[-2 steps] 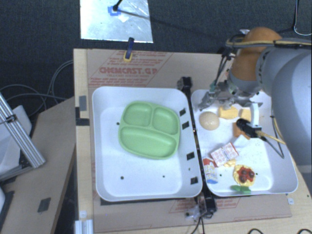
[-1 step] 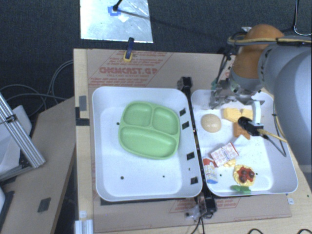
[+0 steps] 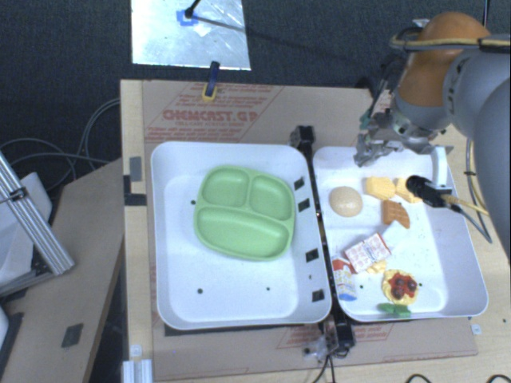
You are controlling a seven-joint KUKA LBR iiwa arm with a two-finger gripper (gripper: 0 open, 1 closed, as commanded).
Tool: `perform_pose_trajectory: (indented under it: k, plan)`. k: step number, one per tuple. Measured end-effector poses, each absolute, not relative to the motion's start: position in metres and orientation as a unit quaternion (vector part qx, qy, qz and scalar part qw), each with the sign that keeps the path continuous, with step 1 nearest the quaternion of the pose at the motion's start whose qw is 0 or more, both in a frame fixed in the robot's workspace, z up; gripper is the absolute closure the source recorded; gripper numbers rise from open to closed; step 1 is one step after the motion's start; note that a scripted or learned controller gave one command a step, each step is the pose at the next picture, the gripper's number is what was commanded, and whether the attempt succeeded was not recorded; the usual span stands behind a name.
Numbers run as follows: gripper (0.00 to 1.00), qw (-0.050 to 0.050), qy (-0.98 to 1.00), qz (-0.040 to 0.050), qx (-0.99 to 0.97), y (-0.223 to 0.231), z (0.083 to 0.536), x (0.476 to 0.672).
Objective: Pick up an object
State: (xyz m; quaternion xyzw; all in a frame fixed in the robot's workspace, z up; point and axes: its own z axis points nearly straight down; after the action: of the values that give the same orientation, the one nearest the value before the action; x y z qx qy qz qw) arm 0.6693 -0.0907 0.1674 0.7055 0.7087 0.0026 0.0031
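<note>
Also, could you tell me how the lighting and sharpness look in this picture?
Camera view: even, soft light, with glare on the silvery sheet at the top; the green tray and the food items cast only faint shadows; the pincer and the small packet look slightly soft, so fine detail is hard to read.

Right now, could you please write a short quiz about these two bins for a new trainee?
1. True or false: the green tray lies in the right bin.
2. Which item lies nearest the tool? A) round beige item B) red and white packet C) pizza toy
3. Fill in: the green tray has ___ compartments.

Key: 1 false, it lies in the left bin; 2 A; 3 three.
</note>
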Motion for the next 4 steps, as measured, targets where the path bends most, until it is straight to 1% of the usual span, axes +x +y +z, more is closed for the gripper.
perform_pose_trajectory:
  k: [1,2,3,4]
  plan:
    - [1.0,0.003,0.709,0.0022,0.705,-0.091,0.222,0.671]
    - [1.0,0.0,0.71,0.001,0.704,-0.055,0.232,0.641]
    - [1.0,-0.001,0.71,-0.0003,0.704,-0.015,0.218,0.604]
    - [1.0,-0.001,0.71,0.0001,0.705,0.009,0.23,0.571]
